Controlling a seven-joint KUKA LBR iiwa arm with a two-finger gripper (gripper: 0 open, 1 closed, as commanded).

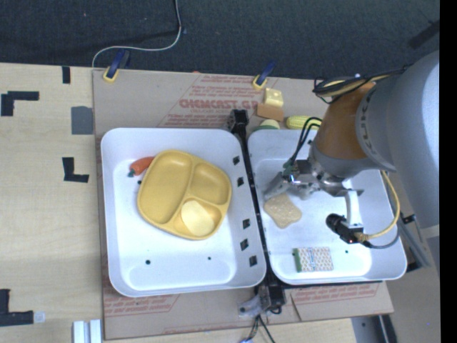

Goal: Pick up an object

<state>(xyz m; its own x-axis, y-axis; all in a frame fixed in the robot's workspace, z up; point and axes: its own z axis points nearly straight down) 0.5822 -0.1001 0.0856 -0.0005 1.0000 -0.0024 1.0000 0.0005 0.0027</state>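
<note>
My gripper (280, 186) hangs low in the right bin (382, 263), at its left side, fingers pointing left and down. A tan bread-like slice (283, 211) lies flat just below the fingertips, close to or touching them; I cannot tell which. A small green-edged patterned card (313, 260) lies near the bin's front. In the left bin (121, 263) a yellow divided plate (184, 193) holds a pale round piece (198, 218), and an orange carrot-like piece (141, 165) pokes out behind the plate.
A black divider (250, 199) runs between the bins. Behind the right bin sit a tan block (271, 106), a green-white item (268, 125) and a yellow item (298, 122). The arm's grey body (410, 127) and cables overhang the right bin's right half.
</note>
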